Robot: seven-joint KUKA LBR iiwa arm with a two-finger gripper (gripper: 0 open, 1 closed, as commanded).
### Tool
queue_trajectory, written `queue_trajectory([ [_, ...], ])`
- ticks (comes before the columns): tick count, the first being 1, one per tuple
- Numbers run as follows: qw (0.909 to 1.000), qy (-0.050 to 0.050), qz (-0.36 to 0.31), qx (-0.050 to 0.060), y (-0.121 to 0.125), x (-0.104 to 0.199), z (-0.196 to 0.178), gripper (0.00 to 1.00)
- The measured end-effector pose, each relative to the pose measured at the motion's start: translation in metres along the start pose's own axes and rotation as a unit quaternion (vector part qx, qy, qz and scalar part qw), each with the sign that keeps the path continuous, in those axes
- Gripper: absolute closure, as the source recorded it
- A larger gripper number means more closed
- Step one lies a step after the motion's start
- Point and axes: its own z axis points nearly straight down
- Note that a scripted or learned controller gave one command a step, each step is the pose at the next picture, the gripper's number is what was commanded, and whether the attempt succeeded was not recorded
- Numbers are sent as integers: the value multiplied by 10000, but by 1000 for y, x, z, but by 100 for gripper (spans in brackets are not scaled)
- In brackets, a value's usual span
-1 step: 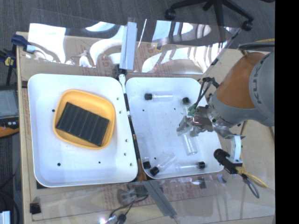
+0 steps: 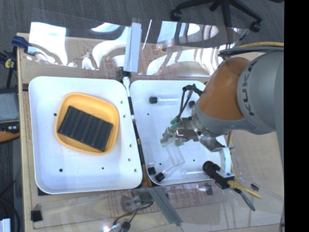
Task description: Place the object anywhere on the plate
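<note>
- Bins [image 2: 36, 129] sit side by side on the desk [image 2: 193, 211], two shallow white ones, their inner edges touching along a line that runs down the middle of the view.
- The left bin holds a yellow plate [image 2: 110, 111] with rounded corners, set slightly askew.
- A dark, ribbed rectangular object [image 2: 85, 128] lies flat on the plate, tilted the same way and covering most of its middle; the yellow rim shows all around it.
- The right bin [image 2: 149, 88] has the arm [image 2: 251, 95] over it, reaching in from the right, grey with its broad orange band above the wrist.
- The gripper [image 2: 173, 135] hangs low over the middle of the right bin, pointing left and down toward the bin floor.
- I cannot tell how the gripper is set from here; its metal parts blur together, and nothing clearly shows in its grasp.
- Just below the gripper, a faint clear shape [image 2: 175, 157] lies on the bin floor; it is too washed out to name.
- A small black piece [image 2: 153, 100] rests near the upper left of the right bin, well apart from the gripper.
- Another small black piece [image 2: 159, 177] sits at the lower left corner of that bin.
- Yellow-handled pliers [image 2: 244, 190] lie on the desk just beyond the bin's lower right corner.
- An office chair base [image 2: 217, 4] stands on the carpet behind the desk.
</note>
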Motion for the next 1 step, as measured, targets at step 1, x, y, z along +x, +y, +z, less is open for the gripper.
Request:
queue_trajectory([
  [1,9929,-2,-1186,-2,-1,54,21,100],
])
